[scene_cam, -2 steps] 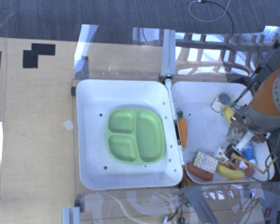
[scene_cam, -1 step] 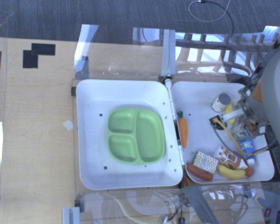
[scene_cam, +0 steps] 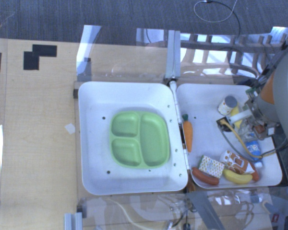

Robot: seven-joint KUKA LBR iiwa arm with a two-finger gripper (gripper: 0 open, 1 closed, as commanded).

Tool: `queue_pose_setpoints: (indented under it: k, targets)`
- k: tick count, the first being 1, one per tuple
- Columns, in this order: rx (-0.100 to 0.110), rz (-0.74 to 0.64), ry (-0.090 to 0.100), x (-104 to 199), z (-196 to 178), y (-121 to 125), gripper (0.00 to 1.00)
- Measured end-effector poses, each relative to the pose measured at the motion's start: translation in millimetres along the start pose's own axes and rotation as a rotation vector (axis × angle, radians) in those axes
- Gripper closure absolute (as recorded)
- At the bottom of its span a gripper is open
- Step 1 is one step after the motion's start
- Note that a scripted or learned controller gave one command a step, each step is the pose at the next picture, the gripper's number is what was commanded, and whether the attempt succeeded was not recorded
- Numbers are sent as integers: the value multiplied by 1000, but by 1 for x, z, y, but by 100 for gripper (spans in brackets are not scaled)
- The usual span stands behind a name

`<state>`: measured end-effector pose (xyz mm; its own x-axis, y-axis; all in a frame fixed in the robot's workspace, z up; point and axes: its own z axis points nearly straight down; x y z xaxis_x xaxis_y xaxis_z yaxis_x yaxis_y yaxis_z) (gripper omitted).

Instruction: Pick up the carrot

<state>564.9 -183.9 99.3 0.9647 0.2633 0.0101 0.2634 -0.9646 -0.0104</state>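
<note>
The orange carrot (scene_cam: pixel 187 135) with a green top lies lengthwise in the right bin (scene_cam: pixel 201 97), close against its left wall. My gripper (scene_cam: pixel 248 122) hangs over the right side of the same bin, well to the right of the carrot and apart from it, among clutter that hides its tips. Nothing of the carrot is covered.
A green divided plate (scene_cam: pixel 140 139) sits in the left bin (scene_cam: pixel 91 128). Around the gripper are a small white can (scene_cam: pixel 227 104), a yellow item (scene_cam: pixel 235 113) and a blue bottle (scene_cam: pixel 253 148). Along the front wall lie a sausage (scene_cam: pixel 205 177), a patterned packet (scene_cam: pixel 211 166) and a banana (scene_cam: pixel 238 177).
</note>
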Motion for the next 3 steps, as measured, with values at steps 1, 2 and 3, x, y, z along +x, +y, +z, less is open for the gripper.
queue_pose_setpoints:
  k: [1, 2, 3]
  targets:
    - [-11, -92, -7, 52, -82, -56, 100]
    - [-13, -2, -4, 97, 13, -14, 100]
    - [-15, -15, 0, 99, 1, -16, 100]
